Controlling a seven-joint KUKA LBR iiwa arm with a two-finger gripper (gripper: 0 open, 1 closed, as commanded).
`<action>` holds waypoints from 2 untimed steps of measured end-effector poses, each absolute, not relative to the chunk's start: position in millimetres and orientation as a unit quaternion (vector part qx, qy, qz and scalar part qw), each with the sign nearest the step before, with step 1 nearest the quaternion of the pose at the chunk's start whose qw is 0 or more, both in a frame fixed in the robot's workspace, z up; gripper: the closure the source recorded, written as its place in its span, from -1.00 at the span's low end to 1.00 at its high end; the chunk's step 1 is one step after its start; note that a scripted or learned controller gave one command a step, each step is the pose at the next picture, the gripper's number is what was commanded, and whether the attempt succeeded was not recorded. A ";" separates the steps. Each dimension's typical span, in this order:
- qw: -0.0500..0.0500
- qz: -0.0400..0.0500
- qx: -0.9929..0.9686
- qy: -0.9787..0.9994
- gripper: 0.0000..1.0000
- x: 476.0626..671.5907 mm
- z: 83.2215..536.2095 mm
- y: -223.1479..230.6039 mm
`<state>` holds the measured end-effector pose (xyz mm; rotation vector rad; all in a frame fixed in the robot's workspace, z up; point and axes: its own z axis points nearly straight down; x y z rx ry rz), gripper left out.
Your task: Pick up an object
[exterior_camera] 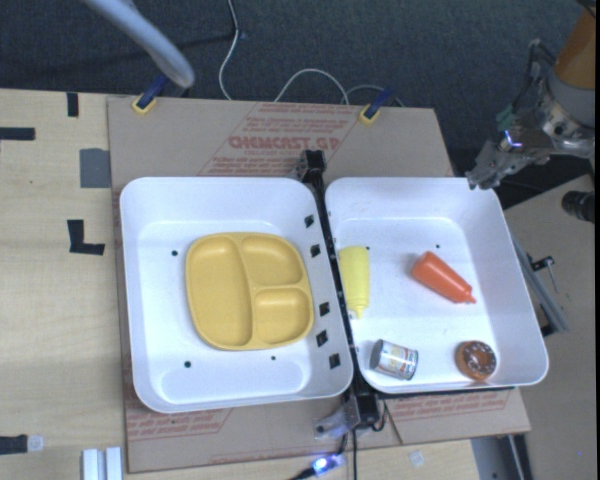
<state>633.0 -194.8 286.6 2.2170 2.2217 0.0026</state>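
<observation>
Grey arm [570,78] is cut off by the upper right frame edge, so just the orange band and wrist are visible. End effector [490,173] sits past the upper right corner of the right bin [500,258], over the dark floor. It's dark and small, can't tell if it's apart or together, and nothing is visibly gripped.

Cardboard sheet [280,138] under both bins has red print. It looks like "CHEMCAST GP" but is partly blurred, and the smaller red text at the lower edge is unreadable.

Right bin contents:
- yellow mustard-type bottle [355,278] lying along the left wall, label not legible
- orange cone-shaped carrot [442,277] mid-bin, tilted
- small metal can [393,359] on its side near the lower edge, label too small to read
- brown donut [476,359] at the lower right corner, near the can but apart from it

Left bin [140,268] holds a yellow divided plate [248,290], three compartments.

Blurred grey tube [130,18] crosses the upper left, out of focus. Worktop [40,268] on the left has black tape marks
</observation>
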 end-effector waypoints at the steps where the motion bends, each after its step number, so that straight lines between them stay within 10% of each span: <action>1: -0.001 0.000 0.705 0.709 1.00 636.0 266.5 -142.4; 2: -0.001 0.000 0.705 0.709 1.00 641.7 269.1 -90.0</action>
